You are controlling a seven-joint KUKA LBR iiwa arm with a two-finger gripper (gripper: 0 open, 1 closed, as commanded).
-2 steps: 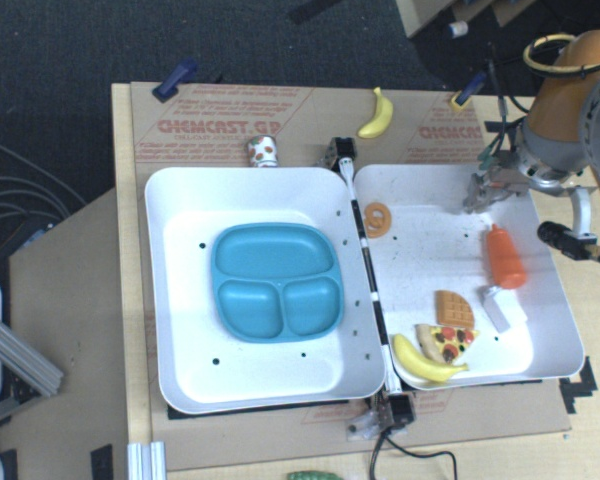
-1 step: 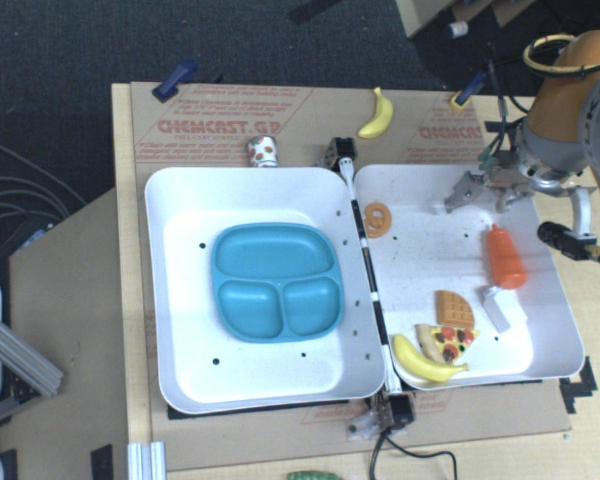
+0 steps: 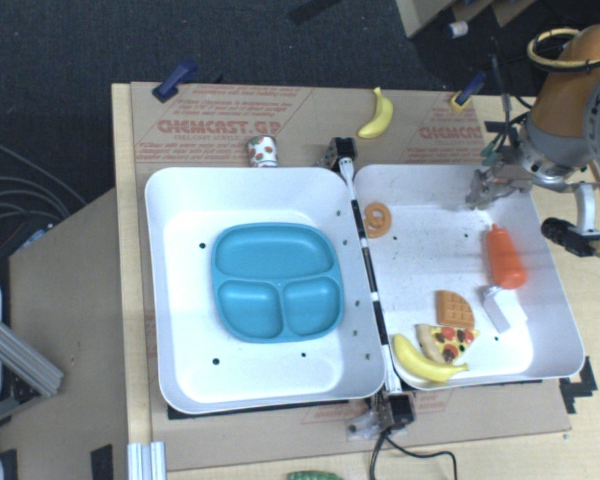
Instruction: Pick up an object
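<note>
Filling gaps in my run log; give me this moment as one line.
pincer: over right white bin, far edge | orange carrot toy: lying in bin, ungrasped | blue divided plate: left bin

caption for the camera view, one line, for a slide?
KUKA gripper hovering at the back of the right bin, above the toy carrot; blue divided tray in the left bin.

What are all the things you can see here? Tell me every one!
bins: 2, white, side by side on the bench
tray: 1, blue, left bin
pretzel: 1, orange-brown, right bin, far left corner
carrot: 1, orange, right bin
waffle: 1, tan, right bin
pizza slice: 1, yellow-red, right bin
bananas: 2, yellow, one right bin, one behind the bins
grey block: 1, right bin
cup: 1, white-red, behind the left bin
gripper: 1, grey, over the right bin's far edge
</note>
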